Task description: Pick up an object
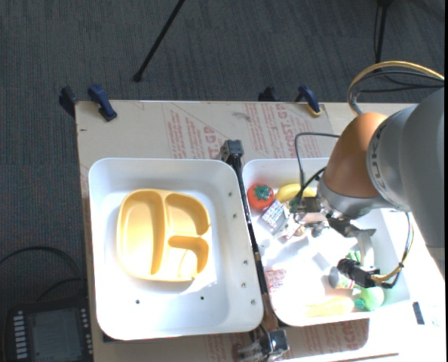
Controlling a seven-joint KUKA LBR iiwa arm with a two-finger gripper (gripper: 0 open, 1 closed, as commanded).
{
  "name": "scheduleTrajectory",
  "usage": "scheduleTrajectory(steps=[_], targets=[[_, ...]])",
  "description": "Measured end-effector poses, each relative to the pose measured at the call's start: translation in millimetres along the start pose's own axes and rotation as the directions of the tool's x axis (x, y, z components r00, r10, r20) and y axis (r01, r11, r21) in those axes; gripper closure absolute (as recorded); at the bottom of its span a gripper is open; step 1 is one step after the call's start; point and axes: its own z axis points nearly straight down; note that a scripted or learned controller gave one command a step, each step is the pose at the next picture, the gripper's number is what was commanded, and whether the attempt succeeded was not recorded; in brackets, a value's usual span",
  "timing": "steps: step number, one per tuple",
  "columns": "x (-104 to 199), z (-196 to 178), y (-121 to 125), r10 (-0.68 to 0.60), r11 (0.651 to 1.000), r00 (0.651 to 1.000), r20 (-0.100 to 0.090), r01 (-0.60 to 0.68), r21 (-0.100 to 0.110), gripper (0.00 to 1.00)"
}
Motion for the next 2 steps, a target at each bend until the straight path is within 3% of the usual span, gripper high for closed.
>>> scheduleTrajectory(steps=[1, 2], targets=[[-0.1, -10.5, 0.5, -0.002, 1.000, 1.000, -0.001, 0.002, 0.001, 1.00], [-0.1, -10.3, 0.4, -0.002, 1.000, 1.000, 0.000, 0.002, 0.001, 0.00]])
